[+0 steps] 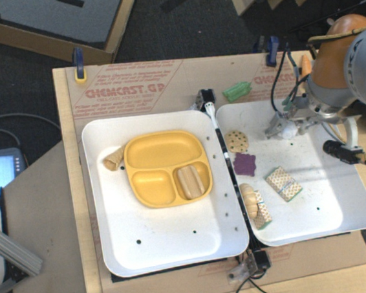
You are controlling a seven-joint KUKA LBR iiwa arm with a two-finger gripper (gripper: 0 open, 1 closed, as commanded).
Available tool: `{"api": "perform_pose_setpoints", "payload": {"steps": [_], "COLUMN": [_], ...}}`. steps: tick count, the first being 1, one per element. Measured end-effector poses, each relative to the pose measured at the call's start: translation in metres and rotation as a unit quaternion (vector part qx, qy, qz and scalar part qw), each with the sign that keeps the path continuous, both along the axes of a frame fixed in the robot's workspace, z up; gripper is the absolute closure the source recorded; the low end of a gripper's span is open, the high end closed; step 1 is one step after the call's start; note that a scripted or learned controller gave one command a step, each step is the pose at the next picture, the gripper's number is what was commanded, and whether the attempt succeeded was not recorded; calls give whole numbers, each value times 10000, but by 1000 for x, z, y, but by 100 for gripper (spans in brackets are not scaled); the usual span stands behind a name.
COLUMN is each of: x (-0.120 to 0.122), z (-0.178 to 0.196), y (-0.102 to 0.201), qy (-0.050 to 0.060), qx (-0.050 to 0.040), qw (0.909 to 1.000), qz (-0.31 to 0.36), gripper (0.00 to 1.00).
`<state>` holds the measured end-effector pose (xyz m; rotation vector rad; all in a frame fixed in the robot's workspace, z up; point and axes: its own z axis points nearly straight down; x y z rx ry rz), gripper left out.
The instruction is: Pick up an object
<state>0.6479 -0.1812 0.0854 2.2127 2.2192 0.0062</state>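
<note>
The fixed overhead view looks down at a slant on a brown cardboard-covered bench (131, 83) bearing two shallow white bins side by side. In the left white bin (167, 242) sits a yellow plastic divided plate (164, 152), with a tan rounded block (188, 181) lying in its lower right compartment and a small beige cone-like piece (113, 160) touching the plate's left edge.

The right white bin (327, 215) holds the likely candidates for picking: a round speckled cookie-shaped piece (237, 141) near the bin's left wall, a small purple block (244, 164) just below it, a patterned pale box (284, 184) lying tilted near the middle, and a tan and patterned bundle (254, 206) against the left wall. A green plastic piece (237, 91) lies on the bench just beyond the bins' far rims.

The grey arm with its orange band (346, 28) reaches in from the right, and its two-finger gripper (284, 127) hangs over the upper part of the right bin, apart from every object. Whether its grip is wide or narrow cannot be told at this angle, and nothing is seen between its tips.

No object appears grasped yet. The risks from here: the gripper sits over bare bin floor, so a straight descent would likely close on nothing. The cookie piece looks flat and hard to pinch. The bundle hugs the wall, which may block one side of a grasp.
</note>
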Motion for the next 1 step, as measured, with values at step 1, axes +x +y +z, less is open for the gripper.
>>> {"api": "perform_pose_setpoints", "payload": {"steps": [1], "x": [-68], "z": [-1], "y": [2], "qy": [75], "qx": [27], "qw": [10000], "qz": [-26], "gripper": [0]}}
